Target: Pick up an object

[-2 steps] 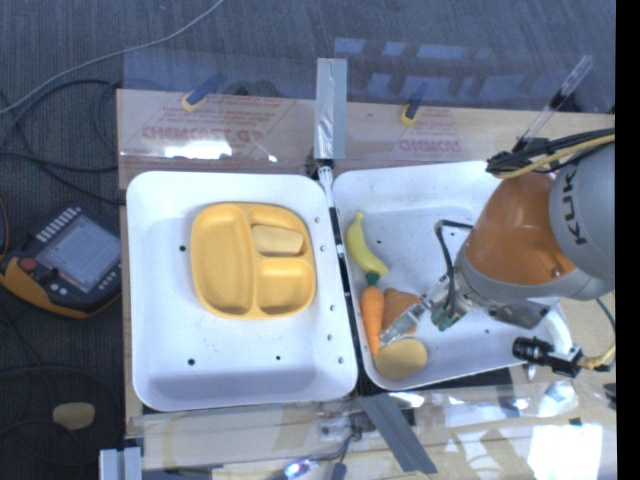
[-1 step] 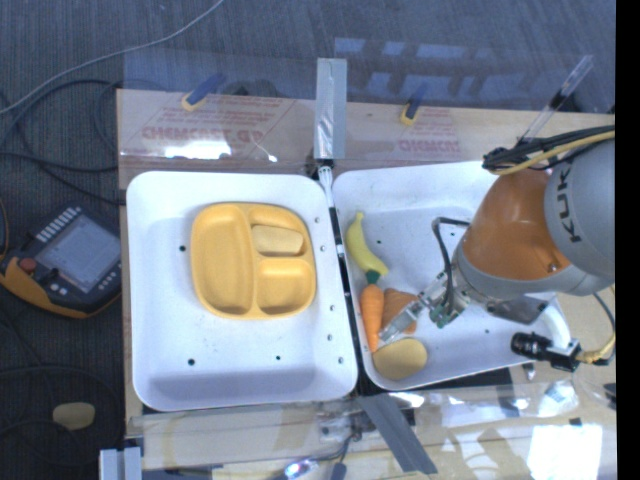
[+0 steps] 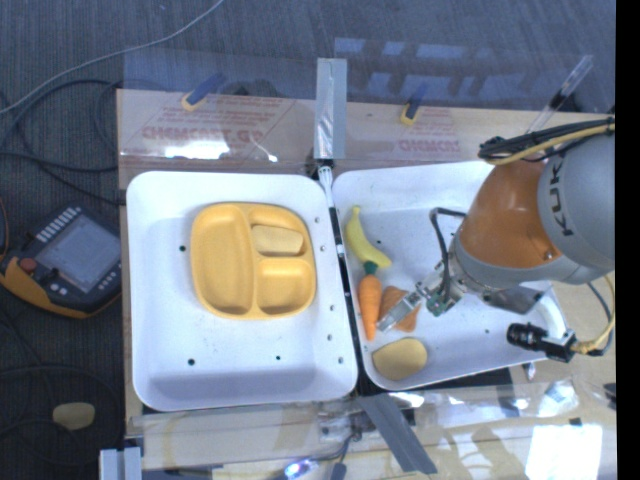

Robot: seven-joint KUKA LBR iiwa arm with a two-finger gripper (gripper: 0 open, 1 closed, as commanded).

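Two white bins sit side by side on a bench over dark carpet. Near the right bin's (image 3: 470, 183) left wall lie a carrot (image 3: 369, 305), a banana (image 3: 362, 240) and a tan potato (image 3: 400, 357). Just beside the carrot, the gripper (image 3: 420, 303) touches a smaller orange piece (image 3: 396, 304); whether its fingers pinch it I cannot tell. "KU" reads on the grey arm (image 3: 585, 208). A yellow divided plate (image 3: 253, 259) fills the left bin's (image 3: 150, 298) middle.

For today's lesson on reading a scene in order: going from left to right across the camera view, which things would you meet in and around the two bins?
Handheld control pendant → yellow divided plate in the left bin → carrot → gripper → orange arm band.
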